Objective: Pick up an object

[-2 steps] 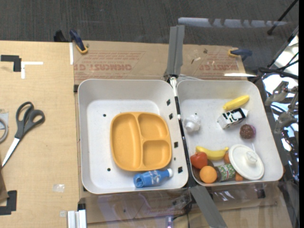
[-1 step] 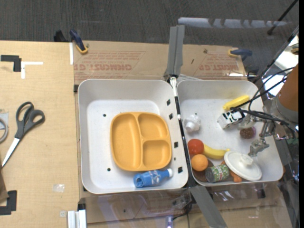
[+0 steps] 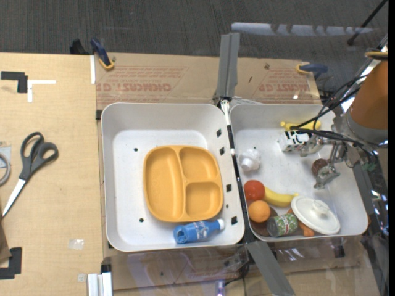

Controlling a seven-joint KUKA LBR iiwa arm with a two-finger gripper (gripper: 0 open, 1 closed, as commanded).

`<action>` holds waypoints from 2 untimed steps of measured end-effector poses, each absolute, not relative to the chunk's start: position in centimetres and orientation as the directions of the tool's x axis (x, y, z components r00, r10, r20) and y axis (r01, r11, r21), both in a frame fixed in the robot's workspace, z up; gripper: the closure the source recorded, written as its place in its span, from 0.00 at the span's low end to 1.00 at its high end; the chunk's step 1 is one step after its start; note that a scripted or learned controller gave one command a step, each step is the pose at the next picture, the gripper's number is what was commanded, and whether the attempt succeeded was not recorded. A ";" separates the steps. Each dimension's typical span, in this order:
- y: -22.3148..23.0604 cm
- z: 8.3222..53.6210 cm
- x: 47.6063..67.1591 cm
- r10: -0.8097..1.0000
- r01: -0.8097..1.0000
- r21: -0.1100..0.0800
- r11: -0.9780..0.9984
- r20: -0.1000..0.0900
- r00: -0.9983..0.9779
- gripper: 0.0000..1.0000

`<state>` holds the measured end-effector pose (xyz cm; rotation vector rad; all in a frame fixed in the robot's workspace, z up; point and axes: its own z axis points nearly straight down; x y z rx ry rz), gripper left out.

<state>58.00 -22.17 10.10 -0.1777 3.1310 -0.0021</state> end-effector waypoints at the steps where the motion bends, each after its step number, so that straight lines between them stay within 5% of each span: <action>1: -22.2 10.6 56.2 0.086 0.086 0.000 0.996 -0.004 -0.996 0.00; 2: -22.1 9.4 58.5 0.178 0.178 0.000 0.984 -0.007 -0.984 0.00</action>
